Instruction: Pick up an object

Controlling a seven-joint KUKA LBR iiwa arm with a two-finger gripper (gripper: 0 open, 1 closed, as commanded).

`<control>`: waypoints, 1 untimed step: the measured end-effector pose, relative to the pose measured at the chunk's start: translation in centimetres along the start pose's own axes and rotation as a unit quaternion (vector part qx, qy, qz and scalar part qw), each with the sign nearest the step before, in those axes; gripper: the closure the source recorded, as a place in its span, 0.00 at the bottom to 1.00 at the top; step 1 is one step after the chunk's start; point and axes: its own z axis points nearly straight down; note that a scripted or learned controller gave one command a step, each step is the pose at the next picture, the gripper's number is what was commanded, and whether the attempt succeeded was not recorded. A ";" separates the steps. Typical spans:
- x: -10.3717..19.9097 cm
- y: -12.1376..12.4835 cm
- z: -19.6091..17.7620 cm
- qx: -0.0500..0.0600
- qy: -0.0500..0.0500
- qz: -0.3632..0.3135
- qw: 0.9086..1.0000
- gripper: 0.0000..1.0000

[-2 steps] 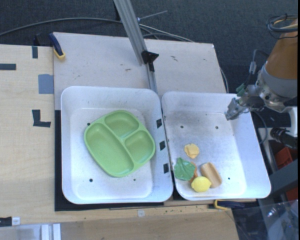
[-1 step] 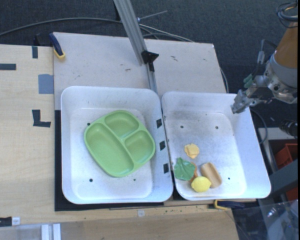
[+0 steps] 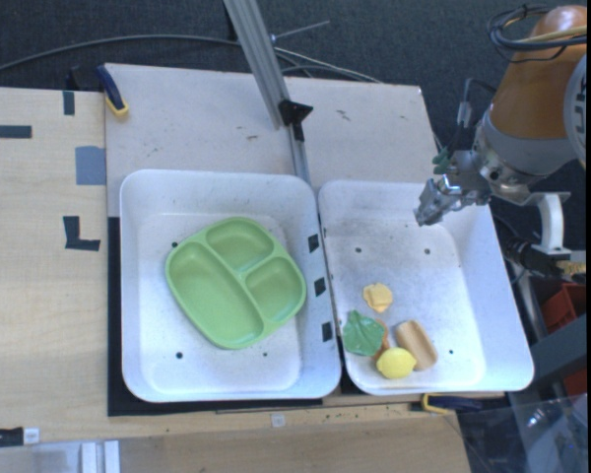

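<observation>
A pale wooden bench (image 3: 39, 294) stands on dark carpet (image 3: 394, 18) crossed by cables (image 3: 128, 42).

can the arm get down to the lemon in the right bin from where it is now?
Probably yes. The tool hangs over the right bin's far end, and the lemon sits uncovered at the near end, though a hot dog and a green leaf crowd it.

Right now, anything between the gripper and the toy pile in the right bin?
Nothing visible. The gripper hangs over the right bin's far end; bare bin floor separates it from the yellow piece, green piece, bread-like piece and lemon.
</observation>
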 end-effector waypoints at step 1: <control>5.5 2.5 0.6 0.000 0.000 0.000 1.000 1.00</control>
